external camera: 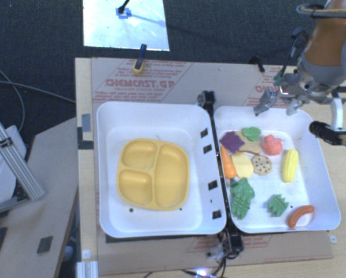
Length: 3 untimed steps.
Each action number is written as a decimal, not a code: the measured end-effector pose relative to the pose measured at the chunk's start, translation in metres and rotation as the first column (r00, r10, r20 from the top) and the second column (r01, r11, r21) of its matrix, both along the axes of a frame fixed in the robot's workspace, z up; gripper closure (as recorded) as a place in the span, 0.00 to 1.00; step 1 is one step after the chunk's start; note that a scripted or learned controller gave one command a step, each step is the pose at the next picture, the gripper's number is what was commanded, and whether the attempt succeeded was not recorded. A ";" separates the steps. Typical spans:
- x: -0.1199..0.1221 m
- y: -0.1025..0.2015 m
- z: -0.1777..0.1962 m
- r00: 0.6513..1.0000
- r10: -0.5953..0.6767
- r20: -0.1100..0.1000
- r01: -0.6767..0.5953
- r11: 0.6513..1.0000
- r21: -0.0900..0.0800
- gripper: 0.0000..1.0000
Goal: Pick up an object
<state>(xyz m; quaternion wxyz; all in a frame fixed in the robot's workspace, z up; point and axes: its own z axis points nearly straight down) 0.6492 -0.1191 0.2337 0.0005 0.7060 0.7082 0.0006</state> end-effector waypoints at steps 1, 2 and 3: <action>-0.079 0.013 -0.083 1.000 -0.003 -0.014 0.003 1.000 0.003 0.00; -0.025 -0.040 -0.121 1.000 -0.003 0.006 0.003 1.000 -0.004 0.00; 0.023 -0.017 -0.102 1.000 0.004 0.008 -0.004 1.000 -0.001 0.00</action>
